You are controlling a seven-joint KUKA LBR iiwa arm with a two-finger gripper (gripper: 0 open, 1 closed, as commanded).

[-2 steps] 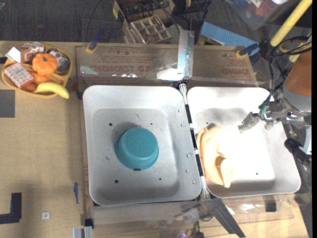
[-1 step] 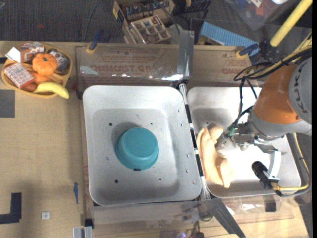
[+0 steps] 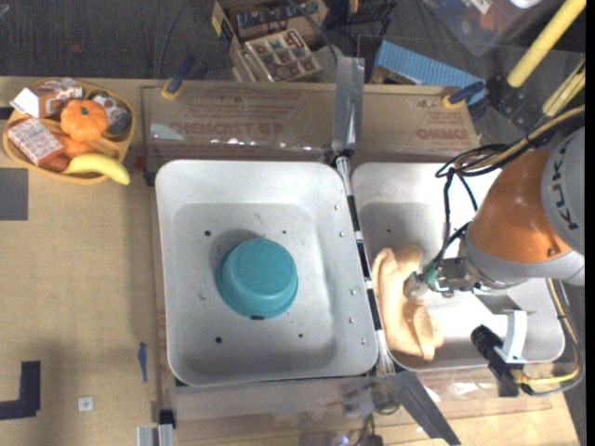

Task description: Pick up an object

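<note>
A tan, bread-like soft object (image 3: 405, 303) lies along the left side of the right bin (image 3: 400, 189). My gripper (image 3: 420, 284) reaches in from the right and sits right at the object's upper right edge, touching or just over it. The arm's orange band (image 3: 521, 221) and grey wrist hang above the bin's middle. A teal bowl (image 3: 258, 278) rests upside down in the middle of the left bin (image 3: 186, 193), well away from the gripper.
A basket of toy food (image 3: 67, 130) with a banana and a pumpkin stands on the bench at the far left. Cardboard walls (image 3: 242, 119) rise behind both bins. Cables (image 3: 465, 170) loop over the right bin's back.
</note>
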